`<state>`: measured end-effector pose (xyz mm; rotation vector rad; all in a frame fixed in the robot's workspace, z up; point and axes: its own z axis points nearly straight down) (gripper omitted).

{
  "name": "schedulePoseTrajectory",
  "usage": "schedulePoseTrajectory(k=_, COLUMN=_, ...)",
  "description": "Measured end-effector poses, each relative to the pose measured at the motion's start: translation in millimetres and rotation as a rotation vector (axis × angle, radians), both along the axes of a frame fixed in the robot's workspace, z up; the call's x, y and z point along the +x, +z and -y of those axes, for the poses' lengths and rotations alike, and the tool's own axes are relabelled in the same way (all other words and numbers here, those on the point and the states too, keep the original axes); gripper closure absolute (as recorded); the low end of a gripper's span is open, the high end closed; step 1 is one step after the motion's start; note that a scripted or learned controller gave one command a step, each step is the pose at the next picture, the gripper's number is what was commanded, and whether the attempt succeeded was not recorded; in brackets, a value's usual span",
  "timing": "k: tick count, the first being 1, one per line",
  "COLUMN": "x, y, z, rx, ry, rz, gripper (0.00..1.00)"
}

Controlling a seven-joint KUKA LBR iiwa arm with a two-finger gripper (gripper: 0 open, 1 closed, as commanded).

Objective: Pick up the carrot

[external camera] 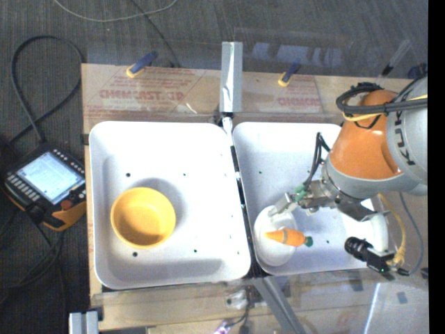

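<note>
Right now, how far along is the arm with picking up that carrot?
Done: the arm has reached into the right bin, with the tool just above the carrot. In hand: nothing; the carrot lies in a white bowl, apart from the tool. Left: descending, gripping and lifting. The yellow bowl sits in the left bin.

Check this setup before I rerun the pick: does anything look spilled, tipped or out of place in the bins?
Nothing stands out. The carrot lies on its side on a white dish at the right bin's front edge, and the yellow bowl sits upright in the left bin. The pincer is just above the carrot.
</note>
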<state>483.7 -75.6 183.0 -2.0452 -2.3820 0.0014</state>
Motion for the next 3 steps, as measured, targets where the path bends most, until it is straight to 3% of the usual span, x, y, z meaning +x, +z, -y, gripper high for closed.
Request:
schedulePoseTrajectory(k=1, x=3, y=-76, z=29, rx=-0.002, ry=0.116, rz=0.010, gripper=0.00)
schedulePoseTrajectory(k=2, x=7, y=-85, z=28, rx=-0.006, ry=0.117, rz=0.024, gripper=0.00)
schedulePoseTrajectory(k=3, x=12, y=-70, z=27, rx=-0.007, ry=0.118, rz=0.038, gripper=1.00)
